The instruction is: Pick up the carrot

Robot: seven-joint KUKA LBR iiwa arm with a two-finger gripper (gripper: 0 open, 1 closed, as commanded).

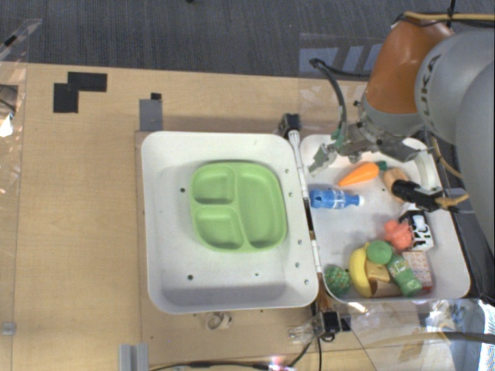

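Presently the arm (433, 68) reaches in from the right and hangs over the upper part of the right bin (456, 273), with the gripper (340, 149) low near that bin's upper left corner. Whether the tool is parted or closed cannot be told from this slanted view, and nothing is seen caught in it. The carrot (360, 174) lies on the bin floor just beside the gripper, on its lower right, apparently free of it. It is a short orange piece, tapered, lying on its side with the thin end pointing left and down and the thick end toward the upper right; its smooth, plastic look suggests a toy that could roll or slip under a poor pinch. Just below it lies a blue bottle (334, 200), also on its side, close enough that a wide approach could knock it. The remaining toys are heaped toward the lower end of the bin, a yellow banana (358, 270) and a green round piece (379, 252) among them, well apart from the carrot, which leaves it fairly open for access. The left bin (166, 284) carries a green divided tray (237, 206). In my judgement the pick is not yet made: the tool is positioned beside the target, not around it.
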